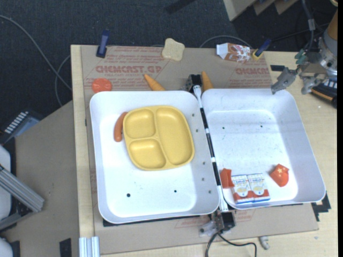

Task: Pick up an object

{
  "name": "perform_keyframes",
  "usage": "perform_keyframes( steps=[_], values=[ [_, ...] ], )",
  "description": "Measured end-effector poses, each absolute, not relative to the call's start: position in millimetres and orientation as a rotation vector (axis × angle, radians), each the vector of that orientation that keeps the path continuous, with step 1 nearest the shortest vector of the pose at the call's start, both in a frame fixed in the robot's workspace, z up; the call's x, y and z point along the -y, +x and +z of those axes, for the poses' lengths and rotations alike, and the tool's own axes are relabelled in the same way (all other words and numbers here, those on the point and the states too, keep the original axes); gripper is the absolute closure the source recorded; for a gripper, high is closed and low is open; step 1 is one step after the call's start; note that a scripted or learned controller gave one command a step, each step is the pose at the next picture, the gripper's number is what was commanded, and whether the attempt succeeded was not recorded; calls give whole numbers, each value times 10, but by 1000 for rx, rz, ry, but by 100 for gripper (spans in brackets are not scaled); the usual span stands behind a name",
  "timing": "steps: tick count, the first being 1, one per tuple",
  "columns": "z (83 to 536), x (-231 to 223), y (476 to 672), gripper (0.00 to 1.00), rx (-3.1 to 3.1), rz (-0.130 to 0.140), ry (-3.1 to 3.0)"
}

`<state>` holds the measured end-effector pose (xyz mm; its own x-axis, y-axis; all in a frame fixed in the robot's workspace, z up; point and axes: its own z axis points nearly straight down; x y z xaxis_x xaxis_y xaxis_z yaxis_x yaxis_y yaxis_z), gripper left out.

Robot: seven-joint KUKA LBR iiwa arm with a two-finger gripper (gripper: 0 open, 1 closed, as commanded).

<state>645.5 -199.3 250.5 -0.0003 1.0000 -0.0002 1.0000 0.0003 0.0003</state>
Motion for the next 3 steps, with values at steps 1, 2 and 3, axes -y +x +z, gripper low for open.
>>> perform_keyframes(
  steps=[1, 2, 3],
  values=[
    [1464, 2242, 5882, 0, -2223, -4, 2225],
    [1403, 2201, 5160, 0, -2221, -1, 2224],
    [840, 2163, 4787, 0, -2223, 0, 2223]
  ],
)
